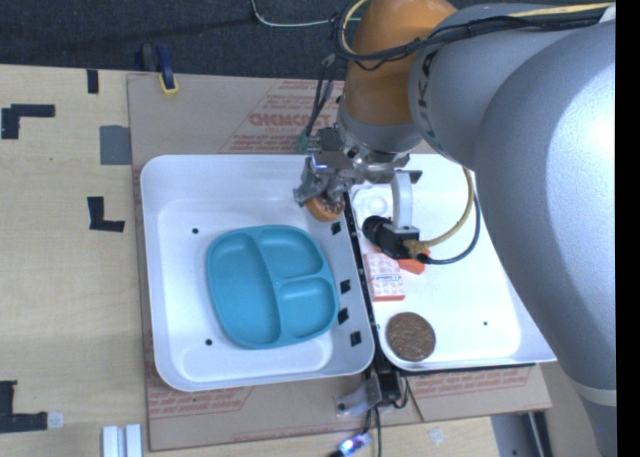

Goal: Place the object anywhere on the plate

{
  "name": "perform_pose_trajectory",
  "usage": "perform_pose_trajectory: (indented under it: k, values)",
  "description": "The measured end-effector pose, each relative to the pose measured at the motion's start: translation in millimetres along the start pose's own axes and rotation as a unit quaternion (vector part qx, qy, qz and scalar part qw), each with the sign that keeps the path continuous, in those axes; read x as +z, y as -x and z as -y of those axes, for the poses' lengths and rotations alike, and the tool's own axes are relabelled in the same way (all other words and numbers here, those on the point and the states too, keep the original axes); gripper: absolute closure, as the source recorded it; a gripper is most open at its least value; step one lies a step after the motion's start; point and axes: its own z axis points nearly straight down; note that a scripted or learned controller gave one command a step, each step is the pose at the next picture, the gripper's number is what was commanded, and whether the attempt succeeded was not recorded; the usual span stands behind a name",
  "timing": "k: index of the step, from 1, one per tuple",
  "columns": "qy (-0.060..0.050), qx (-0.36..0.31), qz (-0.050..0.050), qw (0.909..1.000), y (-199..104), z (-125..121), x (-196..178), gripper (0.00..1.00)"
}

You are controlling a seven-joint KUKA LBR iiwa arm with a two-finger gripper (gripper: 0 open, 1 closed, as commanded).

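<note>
Blue three-compartment plate (270, 285) lies flat in the left bin | small orange-brown object (323, 208) sits just beyond the plate's upper right rim, partly hidden

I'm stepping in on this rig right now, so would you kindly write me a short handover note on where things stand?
Gripper: over the far right corner of the left bin, with a small orange-brown object at its tips; whether it is gripped is unclear.
Plate: blue, three compartments, in the left bin, nothing on it.
Right bin: a brown disc and a red-and-white packet.
Done: object brought to the left bin.
Left: move it above the plate and release.
</note>
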Motion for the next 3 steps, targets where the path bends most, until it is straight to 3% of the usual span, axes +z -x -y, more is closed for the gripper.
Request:
perform_pose_trajectory:
  k: [1,2,3]
  values:
    - [0.000,0.001,0.000,1.0000,-49.2,-15.6,6.3,1.00]
    - [0.001,0.003,0.000,1.0000,-51.2,-14.6,-14.6,1.00]
    - [-0.001,0.003,0.002,1.0000,-47.3,-16.2,3.8,1.00]
